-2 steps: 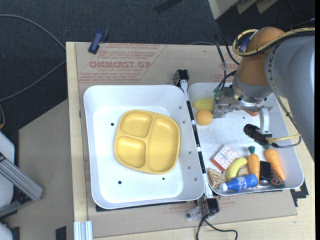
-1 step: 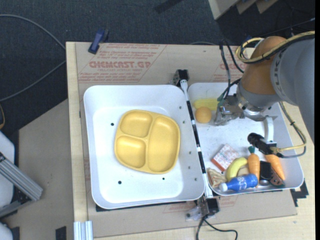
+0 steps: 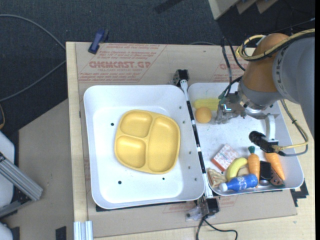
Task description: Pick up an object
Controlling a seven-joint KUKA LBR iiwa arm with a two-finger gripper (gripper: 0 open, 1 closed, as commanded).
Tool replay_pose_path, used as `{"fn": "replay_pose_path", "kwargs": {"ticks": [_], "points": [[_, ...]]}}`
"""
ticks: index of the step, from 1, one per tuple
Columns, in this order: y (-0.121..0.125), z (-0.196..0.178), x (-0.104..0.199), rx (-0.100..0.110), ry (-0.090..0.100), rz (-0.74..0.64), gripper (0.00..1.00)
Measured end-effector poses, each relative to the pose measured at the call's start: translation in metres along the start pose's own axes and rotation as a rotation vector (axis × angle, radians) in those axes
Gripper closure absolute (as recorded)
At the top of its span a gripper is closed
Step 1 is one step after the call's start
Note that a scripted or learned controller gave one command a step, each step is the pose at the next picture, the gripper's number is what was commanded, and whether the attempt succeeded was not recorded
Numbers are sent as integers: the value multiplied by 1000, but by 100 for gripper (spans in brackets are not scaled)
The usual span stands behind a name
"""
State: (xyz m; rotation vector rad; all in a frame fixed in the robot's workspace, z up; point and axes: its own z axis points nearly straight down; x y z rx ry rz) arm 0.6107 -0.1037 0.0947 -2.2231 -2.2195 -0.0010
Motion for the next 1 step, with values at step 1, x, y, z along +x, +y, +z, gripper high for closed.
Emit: {"fn": "replay_pose_path", "kwargs": {"ticks": [1], "points": [[45, 14, 9, 25, 1, -1, 100]]}}
